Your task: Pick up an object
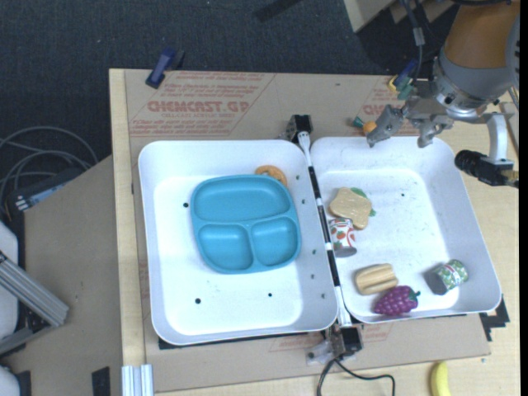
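1. The pincer [404, 131] hangs wide apart, holding nothing, above the right bin's [466, 213] far rim.
2. The arm [483, 31] is cut off at the top edge.
3. That bin holds a sandwich [351, 207], can [342, 235], bun [375, 278], grapes [395, 301] and jar [447, 275].
4. The left bin [165, 246] holds a blue tray [245, 223], half hiding a pretzel [271, 173].

Blue tray [245, 233] (white bins [169, 304]); grapes [395, 302] seemingly purple.
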### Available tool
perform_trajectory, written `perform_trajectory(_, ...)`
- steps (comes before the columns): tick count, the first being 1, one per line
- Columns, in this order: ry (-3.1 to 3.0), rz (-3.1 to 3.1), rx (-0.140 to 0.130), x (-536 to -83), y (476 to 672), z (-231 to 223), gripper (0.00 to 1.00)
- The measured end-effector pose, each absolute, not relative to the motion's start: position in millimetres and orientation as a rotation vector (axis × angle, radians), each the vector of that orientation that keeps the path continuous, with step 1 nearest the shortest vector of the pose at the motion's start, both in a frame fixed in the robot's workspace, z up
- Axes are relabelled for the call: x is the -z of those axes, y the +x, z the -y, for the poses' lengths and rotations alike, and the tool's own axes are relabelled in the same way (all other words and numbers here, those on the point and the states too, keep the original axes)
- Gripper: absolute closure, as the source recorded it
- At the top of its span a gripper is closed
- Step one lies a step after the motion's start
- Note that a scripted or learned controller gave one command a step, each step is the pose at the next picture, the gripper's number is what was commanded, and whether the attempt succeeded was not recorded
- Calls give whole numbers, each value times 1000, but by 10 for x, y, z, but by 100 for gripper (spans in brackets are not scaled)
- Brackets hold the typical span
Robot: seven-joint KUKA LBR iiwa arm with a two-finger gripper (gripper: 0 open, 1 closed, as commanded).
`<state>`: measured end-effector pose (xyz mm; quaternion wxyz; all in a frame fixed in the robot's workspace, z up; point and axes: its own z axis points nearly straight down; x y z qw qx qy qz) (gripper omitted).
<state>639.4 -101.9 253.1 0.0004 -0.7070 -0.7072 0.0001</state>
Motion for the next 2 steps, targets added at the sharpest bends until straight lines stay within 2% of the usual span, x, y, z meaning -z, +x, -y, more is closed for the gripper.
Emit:
perform_trajectory(1,-2220,2218,-4,-1280,6333,1177,0)
perform_trajectory(2,-2222,2224,8,-878,6157,941,0)
